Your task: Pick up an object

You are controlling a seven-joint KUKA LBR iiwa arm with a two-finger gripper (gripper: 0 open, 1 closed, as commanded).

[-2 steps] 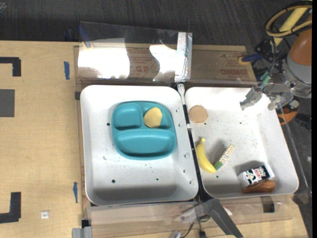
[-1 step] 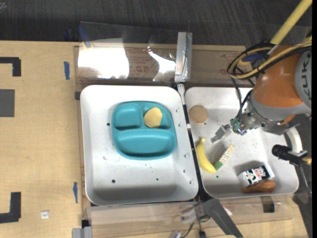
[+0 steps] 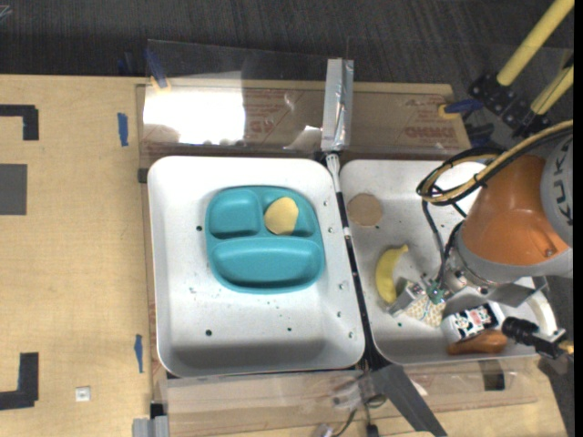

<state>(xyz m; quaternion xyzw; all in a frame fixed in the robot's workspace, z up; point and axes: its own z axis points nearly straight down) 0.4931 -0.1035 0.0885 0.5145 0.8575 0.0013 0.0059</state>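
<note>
Curved yellow banana (image 3: 390, 273), right bin (image 3: 401, 189).

teal tray (image 3: 264, 267), yellow banana (image 3: 390, 273) (orange arm band (image 3: 512, 217))

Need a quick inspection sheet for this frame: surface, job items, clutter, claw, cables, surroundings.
Surface: two white bins side by side; left bin, right bin.
Job's things: teal divided plate in left bin, yellow round piece in its upper right compartment; banana, tan disc, speckled object and orange item in right bin.
Clutter: nothing seen.
Claw: claw low in right bin beside banana; finger state unclear.
Cables: black and yellow cables looped over arm.
Surroundings: cardboard bench, blue tape marks.
</note>
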